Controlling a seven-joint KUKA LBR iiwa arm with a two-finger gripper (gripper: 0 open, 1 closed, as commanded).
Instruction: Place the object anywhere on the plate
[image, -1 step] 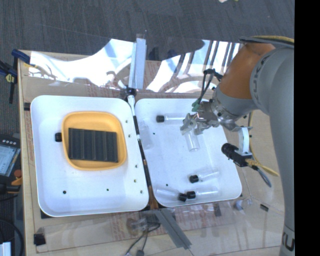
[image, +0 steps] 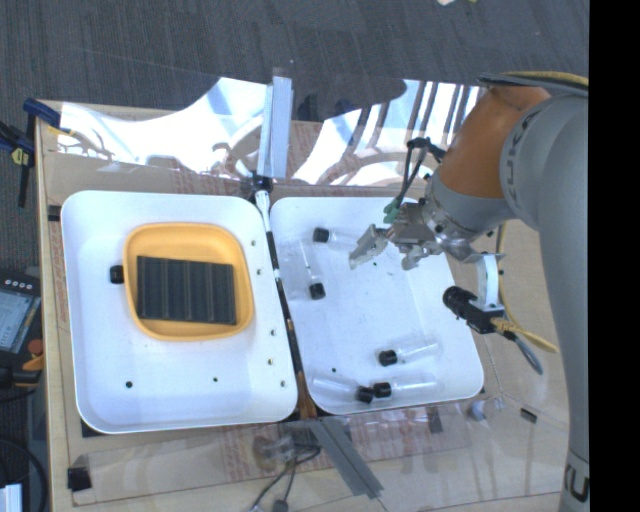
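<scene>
A yellow plate (image: 186, 246) with a dark ridged insert lies in the left bin (image: 90, 370). Several clear vials with black caps lie in the right bin (image: 355, 320): one near the back (image: 320, 236), one by the divider (image: 316, 290), one toward the front (image: 388, 356), and a pair at the front edge (image: 372, 392). My gripper (image: 386, 254) hovers over the back part of the right bin, open, with nothing between its fingers. It is right of the back vial and apart from it.
A small black piece (image: 117, 273) sits in the left bin just left of the plate. The raised rims where the two bins meet (image: 280, 300) run between plate and vials. Reflective foil (image: 230, 110) lies behind the bins.
</scene>
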